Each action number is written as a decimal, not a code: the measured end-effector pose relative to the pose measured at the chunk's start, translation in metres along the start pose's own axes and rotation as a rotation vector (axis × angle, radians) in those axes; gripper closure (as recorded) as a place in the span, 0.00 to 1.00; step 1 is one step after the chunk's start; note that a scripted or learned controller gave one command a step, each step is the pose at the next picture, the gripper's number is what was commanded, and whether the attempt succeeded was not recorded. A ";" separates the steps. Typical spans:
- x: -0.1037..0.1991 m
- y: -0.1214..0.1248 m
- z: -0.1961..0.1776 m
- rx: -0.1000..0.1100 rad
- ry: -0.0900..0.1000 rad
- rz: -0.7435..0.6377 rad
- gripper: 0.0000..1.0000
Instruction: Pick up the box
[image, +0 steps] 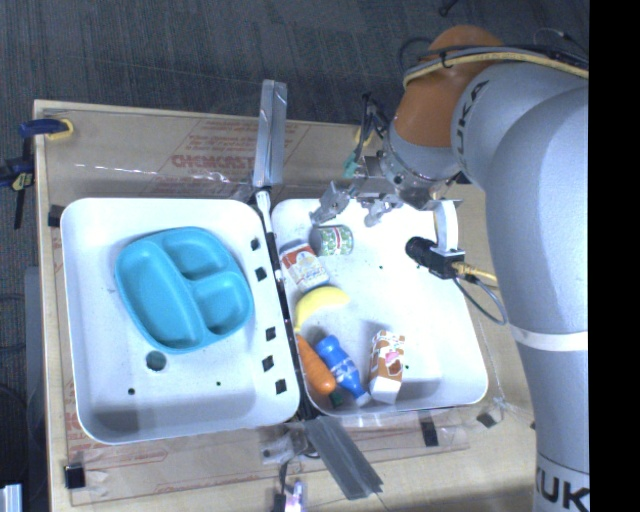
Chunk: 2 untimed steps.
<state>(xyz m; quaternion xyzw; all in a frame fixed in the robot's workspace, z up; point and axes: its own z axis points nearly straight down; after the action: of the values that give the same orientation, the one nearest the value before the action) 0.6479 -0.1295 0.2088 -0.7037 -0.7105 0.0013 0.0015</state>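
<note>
Bench edge nearest the camera is showing two white bins side by side. Against the near wall of the right bin (470, 330), the box (387, 366), a small carton with a brown and white printed face too small to read, is standing with open white floor to its right and beyond it. Just left of it, a blue bottle (341, 367) and an orange carrot (317, 369) are lying together near the dividing wall. Farther in, a yellow lemon (321, 301) is sitting below a labelled packet (303, 267), its writing unreadable. A green-labelled can (333, 240) is lying at the far left. The gripper (353, 204) is hovering over that far end, fingers spread and holding nothing, well apart from the box. Part of the word KUKA is showing on the grey arm (540, 200). The left bin (100, 400) is holding a blue divided tray (184, 287). Faint red lettering is crossing the board (150, 140) beyond.
</note>
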 end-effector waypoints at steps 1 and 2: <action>0.008 -0.013 0.118 -0.003 -0.003 0.011 0.00; 0.009 -0.013 0.108 -0.001 -0.002 0.008 1.00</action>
<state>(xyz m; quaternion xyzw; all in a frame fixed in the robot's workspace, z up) 0.6348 -0.1205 0.1011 -0.7065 -0.7078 0.0017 0.0005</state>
